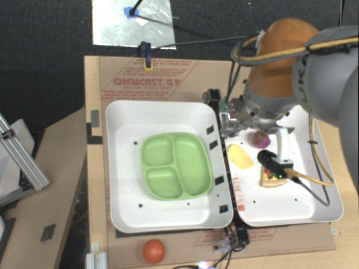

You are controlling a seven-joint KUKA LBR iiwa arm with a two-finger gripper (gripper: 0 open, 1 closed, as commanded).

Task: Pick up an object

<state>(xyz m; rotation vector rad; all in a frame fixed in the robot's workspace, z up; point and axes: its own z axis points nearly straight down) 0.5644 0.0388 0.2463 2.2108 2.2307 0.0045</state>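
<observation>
Gripper [231,122] low in right bin [325,206], just up-left of yellow block [241,157]; open or closed, impossible to tell. Purple ball [259,139] just up-right of yellow block, close under the wrist. Tan piece [269,182] near, right of yellow block, partly covered. Left of yellow block, in left bin [120,150]: green tray [176,164]. Orange ball [153,251] well down-left of yellow block, outside both bins.
</observation>
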